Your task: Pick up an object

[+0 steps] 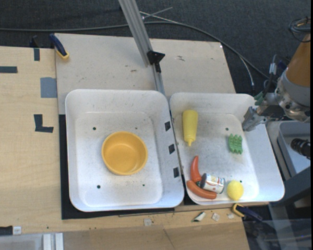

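Two white bins sit side by side on the table [21, 139]: the left bin [78, 139] carries one yellow bowl [124, 152], and the right bin [263, 171] carries everything else. Counted from largest down, that is one yellow squeeze bottle [190, 126], two red-orange sausage-like pieces (one lying flat [201, 190], one curved [196, 168]), one small can [214, 182] between them, one green studded block [235, 144] and one yellow lemon-like ball [235, 190].

No object is lifted yet, so the step in hand looks like the approach. The gripper [252, 120] hangs at the right bin's upper right rim with nothing visibly between its fingers; how far it is open I cannot tell. The nearest candidate is the green block, just below it. The next move likely calls for travelling over a chosen piece, then descending squarely onto it.
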Controlling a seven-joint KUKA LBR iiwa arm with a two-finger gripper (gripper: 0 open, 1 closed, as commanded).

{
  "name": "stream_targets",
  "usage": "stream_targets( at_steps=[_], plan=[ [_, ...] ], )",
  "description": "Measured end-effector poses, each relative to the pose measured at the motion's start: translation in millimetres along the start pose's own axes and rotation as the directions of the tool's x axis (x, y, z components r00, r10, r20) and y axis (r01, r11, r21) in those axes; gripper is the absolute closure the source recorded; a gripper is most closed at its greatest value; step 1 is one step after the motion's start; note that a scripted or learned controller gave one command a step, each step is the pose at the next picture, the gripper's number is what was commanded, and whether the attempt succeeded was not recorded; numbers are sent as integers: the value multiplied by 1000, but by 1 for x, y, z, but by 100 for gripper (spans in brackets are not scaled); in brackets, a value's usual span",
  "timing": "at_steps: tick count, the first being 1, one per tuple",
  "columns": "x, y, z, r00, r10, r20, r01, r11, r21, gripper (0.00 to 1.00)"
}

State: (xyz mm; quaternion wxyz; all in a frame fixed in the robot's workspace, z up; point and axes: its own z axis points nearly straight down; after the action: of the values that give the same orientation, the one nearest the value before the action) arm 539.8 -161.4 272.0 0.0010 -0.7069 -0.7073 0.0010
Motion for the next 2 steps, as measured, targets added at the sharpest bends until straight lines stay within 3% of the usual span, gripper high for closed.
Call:
stream_targets(
  at_steps=[1, 2],
  plan=[
    [0, 0, 0, 1000, 0, 0, 0, 1000, 0, 0],
    [5, -2, 67, 1000, 0, -1, 0, 1000, 8, 0]
  ],
)
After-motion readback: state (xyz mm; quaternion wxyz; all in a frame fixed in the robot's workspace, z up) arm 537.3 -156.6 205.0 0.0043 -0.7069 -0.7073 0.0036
